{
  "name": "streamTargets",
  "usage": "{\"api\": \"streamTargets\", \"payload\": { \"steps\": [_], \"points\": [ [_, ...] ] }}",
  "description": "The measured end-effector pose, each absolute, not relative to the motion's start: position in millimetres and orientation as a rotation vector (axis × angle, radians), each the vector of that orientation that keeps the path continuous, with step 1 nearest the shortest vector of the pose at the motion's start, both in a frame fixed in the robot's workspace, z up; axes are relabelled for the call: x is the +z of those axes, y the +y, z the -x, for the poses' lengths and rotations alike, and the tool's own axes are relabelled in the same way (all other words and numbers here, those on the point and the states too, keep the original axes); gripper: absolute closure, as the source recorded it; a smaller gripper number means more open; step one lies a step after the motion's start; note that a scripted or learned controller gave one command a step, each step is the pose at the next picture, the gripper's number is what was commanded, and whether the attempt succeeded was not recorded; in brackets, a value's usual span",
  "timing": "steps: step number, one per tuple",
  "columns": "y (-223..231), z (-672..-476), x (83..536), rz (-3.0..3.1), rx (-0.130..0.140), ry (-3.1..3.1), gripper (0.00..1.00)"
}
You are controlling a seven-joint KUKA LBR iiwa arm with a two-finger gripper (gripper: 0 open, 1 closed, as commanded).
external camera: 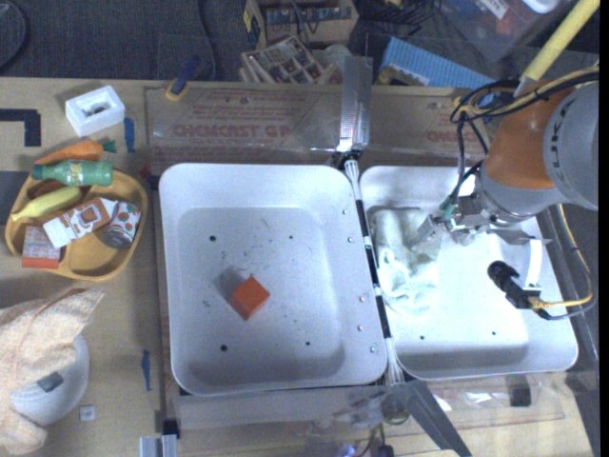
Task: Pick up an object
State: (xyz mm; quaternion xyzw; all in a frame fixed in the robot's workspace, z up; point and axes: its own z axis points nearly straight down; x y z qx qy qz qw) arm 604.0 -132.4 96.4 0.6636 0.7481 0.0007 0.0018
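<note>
Gripper [436, 225], grip state unclear, over crumpled white cloth [407, 267] in right bin [495, 350]; orange cube [251, 297] left.

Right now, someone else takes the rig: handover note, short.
Claw: down in the right bin, at its upper-left part, over the crumpled white cloth. Nothing visibly held.
Objects: orange block lies alone near the middle of the left bin, untouched. The cloth sits against the right bin's left wall.
Done: arm has reached into the right bin; no pick confirmed.
Left: secure a grasp on one object and lift it. The cloth is nearest; the block would need a move across the divider.
</note>
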Motion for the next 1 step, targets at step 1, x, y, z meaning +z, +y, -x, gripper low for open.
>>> {"api": "streamTargets", "payload": {
  "steps": [1],
  "points": [
    [-100.7, -621.5, 90.1, -2.067, 0.009, 2.349, 0.00]
  ]
}}
